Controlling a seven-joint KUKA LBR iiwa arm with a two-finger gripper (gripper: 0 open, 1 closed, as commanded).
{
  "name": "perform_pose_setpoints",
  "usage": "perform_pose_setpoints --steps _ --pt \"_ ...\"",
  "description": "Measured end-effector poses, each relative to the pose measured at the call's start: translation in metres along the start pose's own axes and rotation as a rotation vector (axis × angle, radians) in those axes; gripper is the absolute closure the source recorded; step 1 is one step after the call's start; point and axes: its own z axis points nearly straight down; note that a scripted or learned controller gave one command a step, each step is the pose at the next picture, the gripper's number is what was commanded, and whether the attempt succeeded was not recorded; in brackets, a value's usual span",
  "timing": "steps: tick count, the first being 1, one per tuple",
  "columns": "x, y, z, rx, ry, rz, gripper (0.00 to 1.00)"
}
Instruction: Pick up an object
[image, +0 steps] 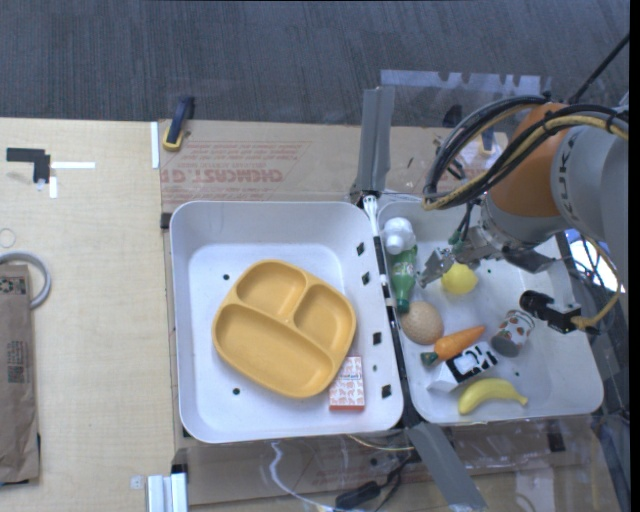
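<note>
My gripper (440, 266) hangs low over the right bin (570, 385), near its back left part. Just to its right, touching or nearly touching it, lies a yellow lemon (460, 280). A green bottle (402, 272) with a white cap lies to the gripper's left along the bin's left wall. In front of the gripper sit a tan round potato (422, 322), an orange carrot (458, 342), a black-and-white box (468, 364) and a banana (490, 395). A small grey and white figure (513, 331) lies to the right.
The left bin (200, 400) holds a yellow divided plate (285, 327) and a small red and white carton (348, 386) at its front right. The arm's orange band (525, 170) and black cables arch over the right bin's back. Cardboard lies behind the bins.
</note>
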Motion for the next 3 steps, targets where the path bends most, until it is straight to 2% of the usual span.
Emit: perform_pose_setpoints --steps 1,2,3 --pt "-0.001 0.0 -0.009 0.0 -0.001 0.003 1.0" --pt "-0.014 -0.061 -0.083 0.001 0.003 -0.386 1.0" --pt "-0.014 -0.061 -0.083 0.001 0.003 -0.386 0.0"
